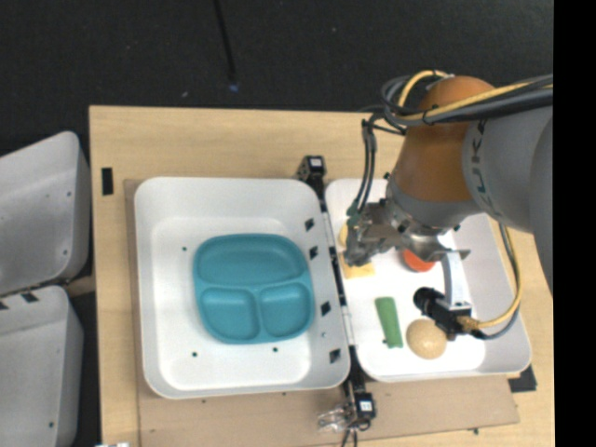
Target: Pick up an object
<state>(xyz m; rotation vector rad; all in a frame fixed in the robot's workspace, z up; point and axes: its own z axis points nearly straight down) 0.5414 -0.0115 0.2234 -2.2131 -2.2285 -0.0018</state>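
Bench, two white bins side by side. The arm enters from the right of the camera view and bends down over the right bin. The orange band sits above the wrist and faces the camera; the wrist beneath it points downward and a little toward the divide between the bins.

The gripper is low over the left part of the right bin, close to the wall shared with the left bin. Whether it is spread or pressed together cannot be told from this angle, as the wrist body covers it. Nothing is seen clamped in it.

Contents of the right bin:
- yellow piece, flat on the floor, just below the gripper in the view and partly under it; contact cannot be told.
- orange object, partly hidden under the wrist, near the middle of the bin.
- green block, elongated, lying flat toward the near edge, apart from the gripper.
- tan ball, just beside the green block on its right.

Left bin: one teal plate with three compartments, lying flat near the centre, well apart from the arm.
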